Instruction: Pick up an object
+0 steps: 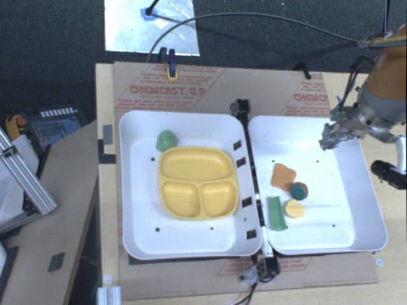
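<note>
The gripper hovers at the right bin's 1 o'clock; whether its jaws are apart cannot be told. Approach stage: next, reach 7 o'clock toward the orange piece.

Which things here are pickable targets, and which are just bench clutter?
Job:
end effector, above the right bin
orange piece
teal-and-red ball
yellow piece
green stick
green lump

Lying about:
yellow divided tray
left bin
foil sheet
cardboard underlay
</note>
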Controlling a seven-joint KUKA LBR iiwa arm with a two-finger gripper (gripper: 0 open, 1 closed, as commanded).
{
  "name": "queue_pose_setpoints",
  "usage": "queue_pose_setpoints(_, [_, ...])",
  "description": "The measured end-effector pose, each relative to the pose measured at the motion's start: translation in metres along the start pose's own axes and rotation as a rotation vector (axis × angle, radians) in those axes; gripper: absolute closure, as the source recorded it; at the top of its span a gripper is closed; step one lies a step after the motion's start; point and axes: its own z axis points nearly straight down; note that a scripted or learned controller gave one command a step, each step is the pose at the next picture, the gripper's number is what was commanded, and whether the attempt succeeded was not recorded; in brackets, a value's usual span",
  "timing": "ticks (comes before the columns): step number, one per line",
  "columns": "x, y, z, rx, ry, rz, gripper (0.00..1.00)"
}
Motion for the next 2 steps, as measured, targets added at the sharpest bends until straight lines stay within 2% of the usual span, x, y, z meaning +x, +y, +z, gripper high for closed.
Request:
queue_pose_setpoints(1, [0.05, -0.005, 0.011, 0.0, 0.0, 0.0, 1.0])
queue_pose_setpoints(2, [0.106, -0.014, 0.0, 0.0, 0.002, -0.001, 1.0])
